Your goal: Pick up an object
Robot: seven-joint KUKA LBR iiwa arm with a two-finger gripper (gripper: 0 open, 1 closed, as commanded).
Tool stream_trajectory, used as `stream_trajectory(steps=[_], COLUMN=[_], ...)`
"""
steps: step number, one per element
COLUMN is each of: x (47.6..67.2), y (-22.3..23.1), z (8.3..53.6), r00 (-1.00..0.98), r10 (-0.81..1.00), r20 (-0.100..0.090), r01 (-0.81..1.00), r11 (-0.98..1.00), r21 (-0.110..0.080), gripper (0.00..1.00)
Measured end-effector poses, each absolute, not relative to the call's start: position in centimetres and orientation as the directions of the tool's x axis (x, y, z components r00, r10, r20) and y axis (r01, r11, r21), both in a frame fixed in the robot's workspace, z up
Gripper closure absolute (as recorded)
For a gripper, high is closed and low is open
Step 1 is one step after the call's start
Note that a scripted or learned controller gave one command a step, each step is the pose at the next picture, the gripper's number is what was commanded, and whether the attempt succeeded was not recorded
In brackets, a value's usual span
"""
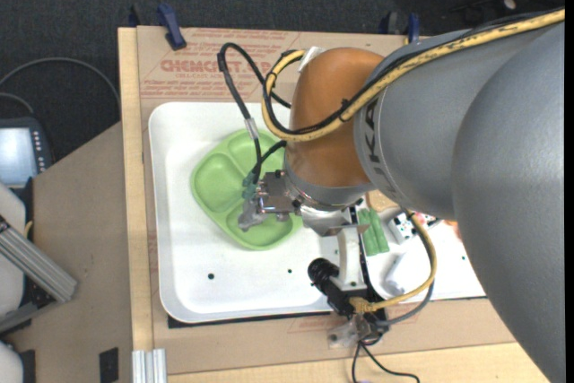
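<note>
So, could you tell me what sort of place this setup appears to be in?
Most likely a robotics lab or test cell. A grey and orange robot arm with exposed cables reaches over a shallow white bin holding a green divided plate. The bin sits on a cardboard-covered bench above dark carpet.

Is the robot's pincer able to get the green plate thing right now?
Probably yes. The pincer hangs right over the green plate in the white bin, with nothing lying between them. Whether it is touching the plate is hard to tell.

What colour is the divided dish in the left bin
Light green; the divided dish shows best in the camera view, beside the gripper.
</note>
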State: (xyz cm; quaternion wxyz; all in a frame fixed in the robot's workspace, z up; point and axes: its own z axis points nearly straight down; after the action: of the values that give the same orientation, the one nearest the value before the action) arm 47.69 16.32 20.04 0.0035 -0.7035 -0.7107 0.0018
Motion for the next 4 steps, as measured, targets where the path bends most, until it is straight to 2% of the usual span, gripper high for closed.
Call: stream_trajectory(steps=[1, 2, 3, 4], x=[48.1, 48.0, 48.0, 47.8], y=[12.9, 13.1, 13.2, 9.4], z=[30.8, 31.2, 32.2, 27.0], r00=[0.001, -0.002, -0.003, 0.006], r10=[1.000, 1.000, 1.000, 1.000], r20=[0.003, 0.000, 0.000, -0.002], r01=[1.000, 1.000, 1.000, 1.000], r11=[-0.001, 0.002, 0.003, -0.006], r21=[0.011, 0.002, 0.003, -0.007], gripper=[0.00, 1.00, 1.00, 1.00])
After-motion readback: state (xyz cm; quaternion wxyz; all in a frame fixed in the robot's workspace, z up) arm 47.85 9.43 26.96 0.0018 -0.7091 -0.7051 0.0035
